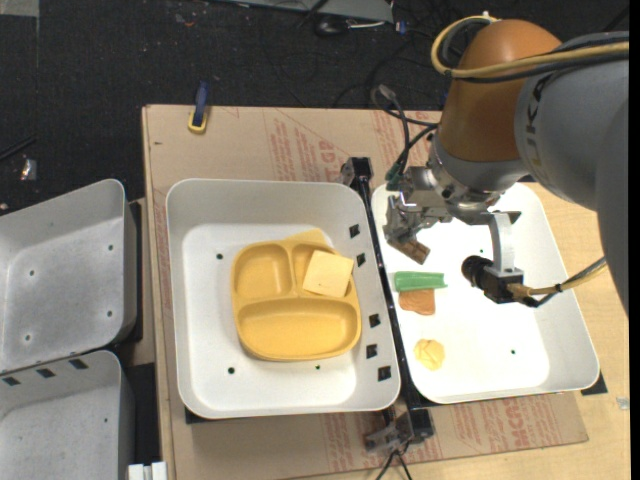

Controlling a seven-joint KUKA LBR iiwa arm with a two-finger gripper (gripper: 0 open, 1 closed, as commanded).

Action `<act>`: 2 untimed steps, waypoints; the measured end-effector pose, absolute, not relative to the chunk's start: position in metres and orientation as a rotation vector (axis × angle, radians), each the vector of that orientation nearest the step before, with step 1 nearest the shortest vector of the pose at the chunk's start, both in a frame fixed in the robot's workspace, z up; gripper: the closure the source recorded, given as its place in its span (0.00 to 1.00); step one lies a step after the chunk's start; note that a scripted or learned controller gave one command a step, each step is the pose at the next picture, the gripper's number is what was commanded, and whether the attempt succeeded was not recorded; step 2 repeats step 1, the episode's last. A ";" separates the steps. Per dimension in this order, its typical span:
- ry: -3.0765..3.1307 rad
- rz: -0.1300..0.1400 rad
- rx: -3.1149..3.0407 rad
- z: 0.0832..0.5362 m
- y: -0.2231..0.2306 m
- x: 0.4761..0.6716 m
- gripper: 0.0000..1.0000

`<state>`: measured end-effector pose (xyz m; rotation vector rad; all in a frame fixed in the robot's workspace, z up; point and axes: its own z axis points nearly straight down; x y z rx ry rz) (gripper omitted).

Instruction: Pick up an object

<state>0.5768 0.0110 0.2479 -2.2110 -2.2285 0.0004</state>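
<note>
Grey gripper (408,236) hangs low at the right bin's (560,363) left edge; I can't tell its state. Just below lie a green piece (419,281), an orange piece (419,303) and a yellow item (429,353). Left bin (200,368) carries a yellow divided tray (290,328) with a pale block (327,273).

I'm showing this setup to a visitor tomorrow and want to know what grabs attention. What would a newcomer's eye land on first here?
First the big grey arm with its orange band, reaching in from the right over the right bin. Then the yellow divided tray in the left bin, with a pale yellow block resting on its upper right compartment. Below the pincer lie a green piece, an orange piece and a small yellow piece.
</note>
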 end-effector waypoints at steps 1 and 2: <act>-2.230 -0.005 -2.214 0.251 0.057 0.599 1.00; -2.230 -0.005 -2.214 0.251 0.057 0.599 1.00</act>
